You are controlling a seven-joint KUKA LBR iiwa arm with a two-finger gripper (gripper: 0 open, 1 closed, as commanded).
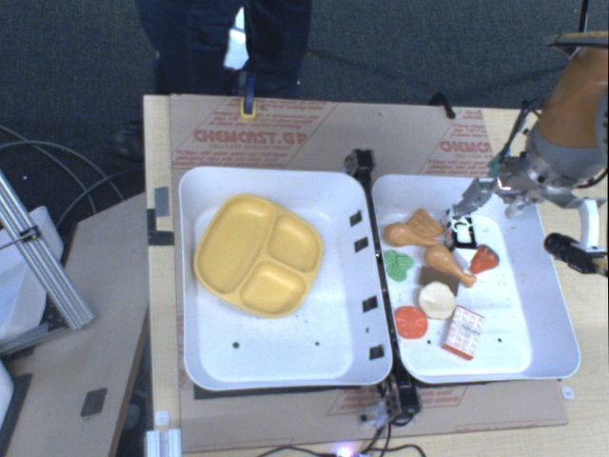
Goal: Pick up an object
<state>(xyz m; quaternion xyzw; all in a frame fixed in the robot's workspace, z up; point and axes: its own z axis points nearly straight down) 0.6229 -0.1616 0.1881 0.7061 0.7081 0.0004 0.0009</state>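
Camera view: right bin (547,346) serves as landmark. Gripper (462,230) low over its upper middle; whether claw is wide or narrow, cannot tell. Just beside gripper, toy drumstick (414,230) toward bin's left wall, second drumstick (448,261) below gripper, strawberry (484,259) toward bin's right. Nearer bin's centre: green piece (399,266), white round piece (437,299), red slice (411,322), small red-and-white box (463,332). Left of this bin, second bin (219,355) holds yellow divided tray (258,254).
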